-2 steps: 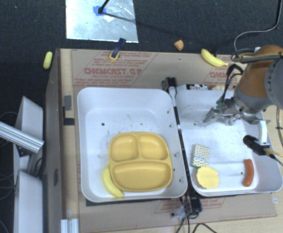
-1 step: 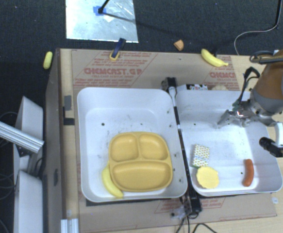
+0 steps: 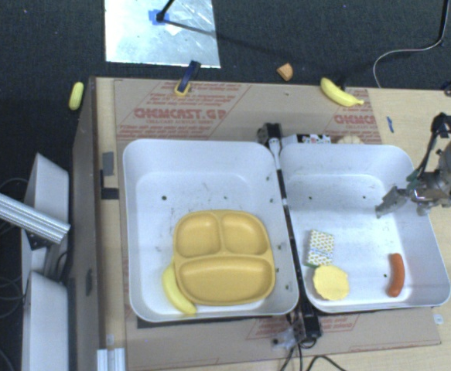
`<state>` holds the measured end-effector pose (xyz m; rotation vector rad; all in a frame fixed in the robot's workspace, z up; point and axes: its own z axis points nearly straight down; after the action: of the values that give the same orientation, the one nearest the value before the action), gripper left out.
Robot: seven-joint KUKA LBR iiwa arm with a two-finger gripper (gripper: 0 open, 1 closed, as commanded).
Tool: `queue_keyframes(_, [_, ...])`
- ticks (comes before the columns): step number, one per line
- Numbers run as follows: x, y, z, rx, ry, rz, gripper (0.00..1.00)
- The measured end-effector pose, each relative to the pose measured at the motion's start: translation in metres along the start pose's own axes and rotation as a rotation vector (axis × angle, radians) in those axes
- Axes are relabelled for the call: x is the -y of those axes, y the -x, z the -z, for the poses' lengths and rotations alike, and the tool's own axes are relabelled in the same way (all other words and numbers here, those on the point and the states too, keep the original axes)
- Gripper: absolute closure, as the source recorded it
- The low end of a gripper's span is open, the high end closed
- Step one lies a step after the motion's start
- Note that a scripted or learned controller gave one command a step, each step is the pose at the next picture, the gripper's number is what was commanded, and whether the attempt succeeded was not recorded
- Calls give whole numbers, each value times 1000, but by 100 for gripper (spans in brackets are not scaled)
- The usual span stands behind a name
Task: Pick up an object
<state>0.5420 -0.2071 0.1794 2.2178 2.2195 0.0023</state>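
I hang my jaws (image 3: 391, 201) over the right bin (image 3: 349, 165), near its right wall, reaching in from the side. I have hold of nothing. How far apart my fingers stand I cannot tell, because the tip is small and blurred against the white floor.

Any object will serve, so I judge the step in hand to be choosing a target and lining up above it. The toy sausage (image 3: 395, 274) looks the best choice: it lies alone on bare floor by the right wall, toward the front of the bin, nearer the camera than my jaws and not far from them. It lies lengthwise front to back, so I should turn to close across its narrow width, come straight down over its middle, and keep the outer finger off the bin wall just beside it.

The round yellow slice (image 3: 331, 282) and the patterned block (image 3: 320, 246) sit close together at the front left of this bin, further from me and flatter, which makes them harder to pinch. In the left bin (image 3: 202, 168), a yellow divided tray (image 3: 223, 255) and a banana (image 3: 175, 291) beside it lie well apart from me.
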Motion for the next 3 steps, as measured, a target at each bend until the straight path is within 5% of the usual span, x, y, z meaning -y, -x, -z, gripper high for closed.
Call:
queue_keyframes(1, [36, -1, -95, -1, -2, 0, 0])
queue_keyframes(2, [54, 0, 35, 1, 2, 1, 0])
queue_keyframes(3, [56, -1, -92, -1, -3, 0, 0])
